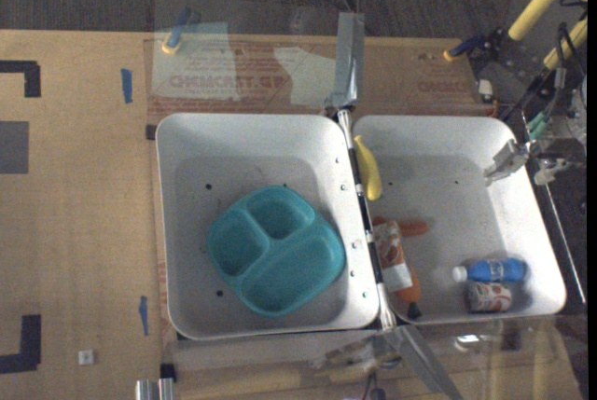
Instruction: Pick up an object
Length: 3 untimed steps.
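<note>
From above, the gripper [511,160] hangs over the right bin [448,132] at its 2 o'clock rim; whether it is spread or pressed together I cannot tell. In that bin a yellow banana [367,169] lies at 9 o'clock along the divider, an orange-capped bottle [395,260] at 7, a blue bottle [492,271] and a can [489,297] touching at 5. The left bin [187,156] holds a teal tray [275,249].
</note>
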Motion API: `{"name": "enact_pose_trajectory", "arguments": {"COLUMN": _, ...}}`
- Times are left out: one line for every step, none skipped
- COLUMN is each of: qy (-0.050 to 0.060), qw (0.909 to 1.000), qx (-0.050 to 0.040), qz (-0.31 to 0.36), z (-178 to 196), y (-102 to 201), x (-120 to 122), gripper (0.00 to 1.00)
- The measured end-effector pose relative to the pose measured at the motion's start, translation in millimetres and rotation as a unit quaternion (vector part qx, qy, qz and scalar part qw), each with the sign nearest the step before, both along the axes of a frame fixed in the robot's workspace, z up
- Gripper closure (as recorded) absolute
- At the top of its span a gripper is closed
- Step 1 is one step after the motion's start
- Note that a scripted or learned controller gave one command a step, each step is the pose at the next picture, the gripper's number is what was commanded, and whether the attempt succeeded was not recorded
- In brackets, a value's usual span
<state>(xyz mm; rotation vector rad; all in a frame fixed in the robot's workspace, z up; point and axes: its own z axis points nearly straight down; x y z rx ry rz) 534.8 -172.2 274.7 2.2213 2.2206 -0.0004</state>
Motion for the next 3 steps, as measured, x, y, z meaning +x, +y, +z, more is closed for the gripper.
{"name": "enact_pose_trajectory", "arguments": {"qy": 0.001, "qw": 1.0000, "qx": 0.0007, "qz": -0.010, "z": -154.7, "y": -17.4, "x": -33.1, "gripper": 0.00}}
{"name": "enact_pose_trajectory", "arguments": {"qy": 0.002, "qw": 0.9998, "qx": 0.0011, "qz": -0.018, "z": -180.8, "y": -6.8, "x": -53.9, "gripper": 0.00}}
{"name": "enact_pose_trajectory", "arguments": {"qy": 0.001, "qw": 0.9998, "qx": 0.0009, "qz": -0.018, "z": -180.7, "y": -7.1, "x": -53.9, "gripper": 0.00}}
